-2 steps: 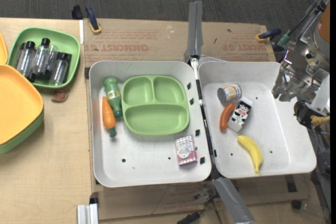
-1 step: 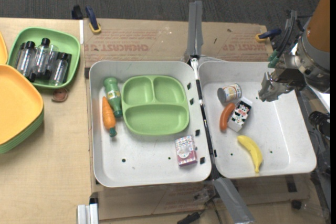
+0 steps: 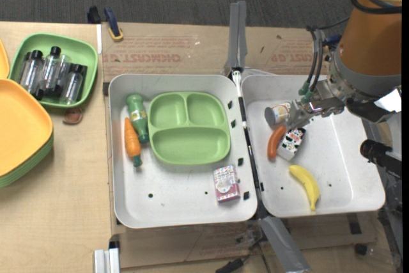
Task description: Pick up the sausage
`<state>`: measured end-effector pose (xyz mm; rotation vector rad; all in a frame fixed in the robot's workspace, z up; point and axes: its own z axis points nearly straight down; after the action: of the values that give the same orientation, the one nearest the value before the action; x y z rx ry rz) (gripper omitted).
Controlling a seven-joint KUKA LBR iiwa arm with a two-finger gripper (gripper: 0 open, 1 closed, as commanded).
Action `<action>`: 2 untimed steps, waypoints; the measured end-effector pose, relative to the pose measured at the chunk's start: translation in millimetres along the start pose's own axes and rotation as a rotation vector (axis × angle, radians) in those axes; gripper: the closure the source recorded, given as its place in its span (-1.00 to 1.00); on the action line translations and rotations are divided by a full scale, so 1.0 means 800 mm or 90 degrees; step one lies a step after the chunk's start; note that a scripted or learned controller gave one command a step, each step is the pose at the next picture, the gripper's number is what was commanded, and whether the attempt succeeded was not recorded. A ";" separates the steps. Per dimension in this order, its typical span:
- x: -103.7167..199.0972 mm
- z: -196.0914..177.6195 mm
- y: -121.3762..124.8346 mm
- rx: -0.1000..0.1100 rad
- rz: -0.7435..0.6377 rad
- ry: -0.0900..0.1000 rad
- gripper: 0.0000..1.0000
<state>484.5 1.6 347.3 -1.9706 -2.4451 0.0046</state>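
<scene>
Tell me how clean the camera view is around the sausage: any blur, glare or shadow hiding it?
Camera view: the sausage is sharp enough to read, orange-red against the white right bin, with no glare on it; lighting is even and shadows are soft. The gripper sits just above it, looking slightly soft and dark, and the small carton lies right beside the sausage.

Robot lab bench, cardboard-lined top (image 3: 192, 51), two white bins (image 3: 121, 156), toy food

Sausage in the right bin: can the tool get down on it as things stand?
Probably yes. The tool hangs just above and right of the sausage, whose top is uncovered. A can and a small carton crowd its right side, so a grasp could catch those.
</scene>
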 end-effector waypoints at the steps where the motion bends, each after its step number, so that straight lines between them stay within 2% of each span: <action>1: -0.020 0.024 -0.012 0.001 0.167 0.000 1.00; 2: -0.073 -0.043 0.001 -0.001 -0.001 -0.001 1.00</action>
<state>497.8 -55.1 381.8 -1.9690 -2.4482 0.0038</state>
